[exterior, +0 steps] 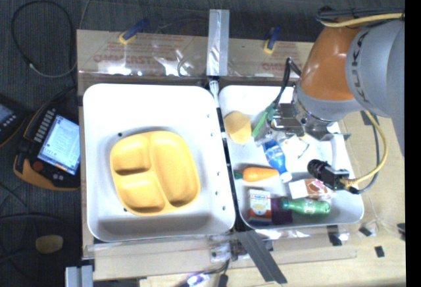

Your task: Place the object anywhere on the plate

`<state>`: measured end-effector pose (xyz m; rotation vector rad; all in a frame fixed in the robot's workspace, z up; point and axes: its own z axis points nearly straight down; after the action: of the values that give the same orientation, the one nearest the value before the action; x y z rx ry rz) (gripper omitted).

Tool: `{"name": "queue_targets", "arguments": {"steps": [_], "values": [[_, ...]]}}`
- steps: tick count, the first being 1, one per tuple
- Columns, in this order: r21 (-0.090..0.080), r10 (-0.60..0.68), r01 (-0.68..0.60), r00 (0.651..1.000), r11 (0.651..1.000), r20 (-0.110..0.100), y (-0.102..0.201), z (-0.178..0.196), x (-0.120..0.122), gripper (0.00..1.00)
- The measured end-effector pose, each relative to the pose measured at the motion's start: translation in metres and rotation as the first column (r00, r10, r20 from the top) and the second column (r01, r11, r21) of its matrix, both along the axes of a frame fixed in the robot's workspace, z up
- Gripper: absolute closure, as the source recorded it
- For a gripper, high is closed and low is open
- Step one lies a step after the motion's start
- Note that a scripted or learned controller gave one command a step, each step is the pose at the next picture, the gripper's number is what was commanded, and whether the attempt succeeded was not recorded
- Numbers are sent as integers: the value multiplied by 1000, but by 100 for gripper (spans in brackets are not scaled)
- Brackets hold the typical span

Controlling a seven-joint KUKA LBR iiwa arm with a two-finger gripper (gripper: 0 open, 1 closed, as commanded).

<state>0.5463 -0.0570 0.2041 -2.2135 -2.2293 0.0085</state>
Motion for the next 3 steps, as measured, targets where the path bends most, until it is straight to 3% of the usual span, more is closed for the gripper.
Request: {"name": "queue_targets", "arguments": {"steps": [1,2,3], "values": [[3,26,-26,1000,1000,-2,108,-22,14,100],[3,-6,6,1000,1000,-2,107,6,-53,100],[3,141,-141,990,990,-2,162,-61,-6,100]]}}
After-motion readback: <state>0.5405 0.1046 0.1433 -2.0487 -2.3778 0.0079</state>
